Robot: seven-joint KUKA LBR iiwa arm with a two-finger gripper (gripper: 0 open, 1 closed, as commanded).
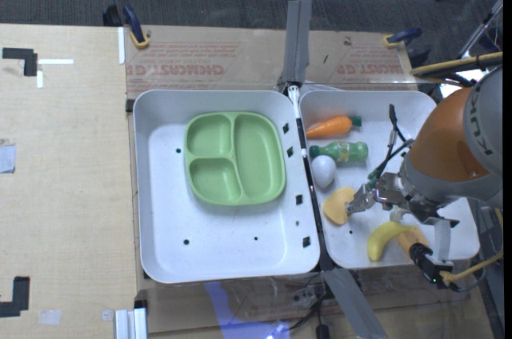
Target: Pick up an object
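Nearest the camera, at the low edge of the right bin (346,257), we are seeing a banana (382,239) lying curved on the white floor, with an orange-yellow piece partly hidden under the arm just to its right. We are looking at the gripper (362,200) hovering low over that bin, its metal tips pointing left toward a yellow wedge (338,205) and lying right at its edge. We cannot tell whether the gripper is apart or together, and nothing is showing as held.

We are finding the other pieces farther back in the same bin: a white egg (322,169) just above the wedge, a green bottle (341,153) lying on its side beside the egg, and a carrot (330,126) lying near the far wall. We are seeing the arm (452,145) reaching in from the right, its orange band sitting above the wrist.

In the left bin (160,233) we are seeing a green plate (235,158) with three compartments, resting flat toward the far side.
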